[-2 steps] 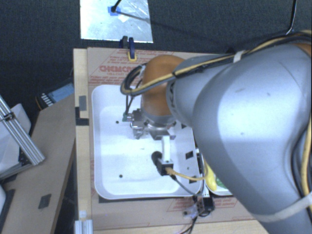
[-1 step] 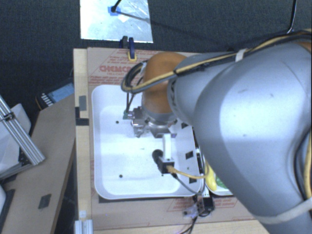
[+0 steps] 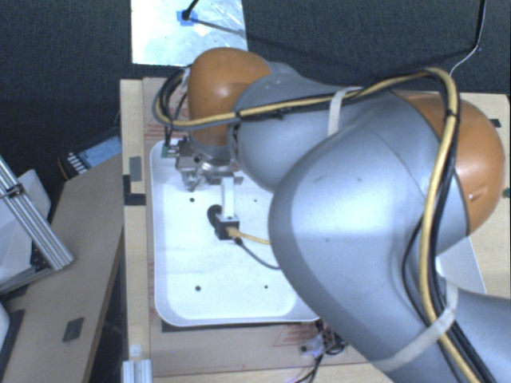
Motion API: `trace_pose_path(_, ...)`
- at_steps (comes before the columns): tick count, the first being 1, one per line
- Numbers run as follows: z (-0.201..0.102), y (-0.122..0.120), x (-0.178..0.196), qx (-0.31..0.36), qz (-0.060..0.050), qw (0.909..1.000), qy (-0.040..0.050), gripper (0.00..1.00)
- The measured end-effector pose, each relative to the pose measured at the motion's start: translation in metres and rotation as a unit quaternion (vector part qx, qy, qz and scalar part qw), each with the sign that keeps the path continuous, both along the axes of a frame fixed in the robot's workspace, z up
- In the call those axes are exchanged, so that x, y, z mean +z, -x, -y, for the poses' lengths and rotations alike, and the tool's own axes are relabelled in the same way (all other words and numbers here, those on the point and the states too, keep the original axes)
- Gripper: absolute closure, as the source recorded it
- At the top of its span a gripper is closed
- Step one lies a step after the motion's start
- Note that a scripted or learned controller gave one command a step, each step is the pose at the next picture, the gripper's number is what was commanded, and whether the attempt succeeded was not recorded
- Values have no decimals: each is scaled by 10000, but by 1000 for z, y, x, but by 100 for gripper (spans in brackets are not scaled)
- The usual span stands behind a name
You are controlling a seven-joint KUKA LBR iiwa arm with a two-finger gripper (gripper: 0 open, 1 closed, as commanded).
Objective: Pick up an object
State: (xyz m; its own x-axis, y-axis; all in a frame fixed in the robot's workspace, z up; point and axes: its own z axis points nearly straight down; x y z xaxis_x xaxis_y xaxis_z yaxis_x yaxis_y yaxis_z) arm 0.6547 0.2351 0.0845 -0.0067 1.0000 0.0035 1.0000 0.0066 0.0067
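Single frame, overhead slant.

- The arm [image 3: 359, 214] enters from 3 o'clock and covers the view from about 12 o'clock round to 5 o'clock. Its grey casing is very near the lens and its orange band [image 3: 219, 86] sits at 11 o'clock.
- The gripper [image 3: 194, 183] is at roughly 10 o'clock from centre. It points down over the far end of the left bin [image 3: 200, 254], near that bin's 12 o'clock rim. Whether the gripper is open or closed cannot be told, as the wrist and its fittings hide it. Nothing can be seen held in it.
- Left bin: a white, shallow tray lying toward 7 o'clock in the view. Its visible floor is plain white with a few small dark dots [image 3: 198, 288].
- Object to be picked: its location cannot be told. The arm hides the bench [image 3: 137, 238] to the right of the left bin, along with whatever lies there.
- Surroundings: a silvery sheet [image 3: 160, 38] lies at 12 o'clock beyond the bench, with a small blue mark [image 3: 186, 15] on it. An aluminium rail [image 3: 32, 222] slants across at 9 o'clock, off the bench.
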Motion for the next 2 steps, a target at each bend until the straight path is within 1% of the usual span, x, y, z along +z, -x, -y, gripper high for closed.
trace_pose_path(1,50,22,77,-45,-3,10000,14,100)
trace_pose_path(2,-3,-16,132,5,19,10000,-7,100)
